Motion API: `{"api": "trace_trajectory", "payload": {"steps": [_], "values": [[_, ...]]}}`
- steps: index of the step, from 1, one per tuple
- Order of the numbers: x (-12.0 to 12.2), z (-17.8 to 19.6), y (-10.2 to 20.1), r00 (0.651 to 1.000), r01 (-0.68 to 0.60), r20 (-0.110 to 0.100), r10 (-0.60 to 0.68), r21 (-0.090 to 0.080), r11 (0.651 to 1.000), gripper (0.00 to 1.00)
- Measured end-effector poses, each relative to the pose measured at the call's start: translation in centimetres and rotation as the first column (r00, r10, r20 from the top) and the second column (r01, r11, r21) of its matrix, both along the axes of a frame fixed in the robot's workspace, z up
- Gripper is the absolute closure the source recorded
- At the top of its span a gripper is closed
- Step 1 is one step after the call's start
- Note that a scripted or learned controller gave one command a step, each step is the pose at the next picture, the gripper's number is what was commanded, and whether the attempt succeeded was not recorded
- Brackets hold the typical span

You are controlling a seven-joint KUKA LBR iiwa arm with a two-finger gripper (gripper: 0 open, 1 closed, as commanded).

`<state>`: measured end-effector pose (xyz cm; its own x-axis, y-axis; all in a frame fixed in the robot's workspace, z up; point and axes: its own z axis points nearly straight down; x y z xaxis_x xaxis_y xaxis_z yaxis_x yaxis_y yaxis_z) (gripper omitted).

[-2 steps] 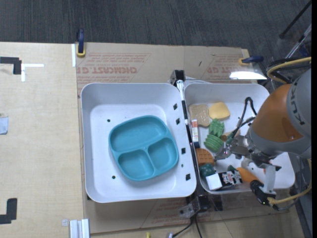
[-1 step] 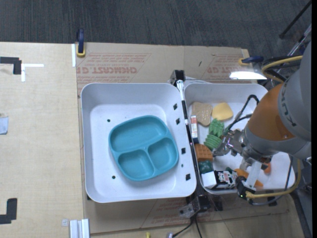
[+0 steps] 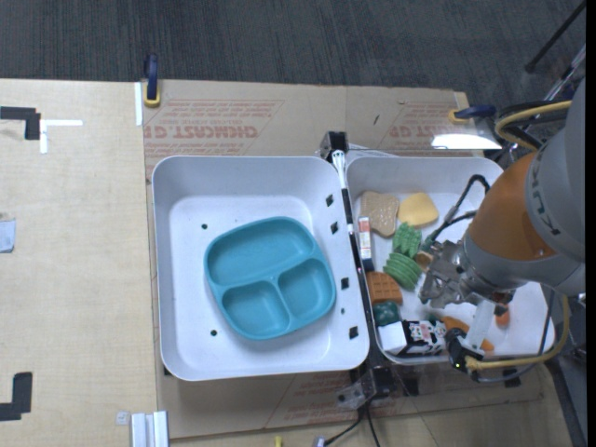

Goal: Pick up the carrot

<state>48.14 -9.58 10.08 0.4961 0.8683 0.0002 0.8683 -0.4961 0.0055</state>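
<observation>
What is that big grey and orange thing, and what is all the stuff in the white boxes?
That is a robot arm. A computer program moves it. The picture comes from one camera up above, looking down at a slant, and the arm reaches in from the right.

On the bench sit two shallow white bins. The left bin holds a blue plate with three sections. The right bin holds toy food: green pieces, a yellow piece, a tan piece and a small black and white carton.

The robot's job is to pick up the carrot, the small orange thing low in the right bin. Its claw hangs over that bin, but I cannot tell whether it is holding anything.
</observation>
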Motion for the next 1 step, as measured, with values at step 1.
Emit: {"api": "trace_trajectory", "payload": {"steps": [1], "values": [[0.15,0.85,-0.09,1.000,-0.003,0.000,0.003,0.000,1.000,1.00]]}}
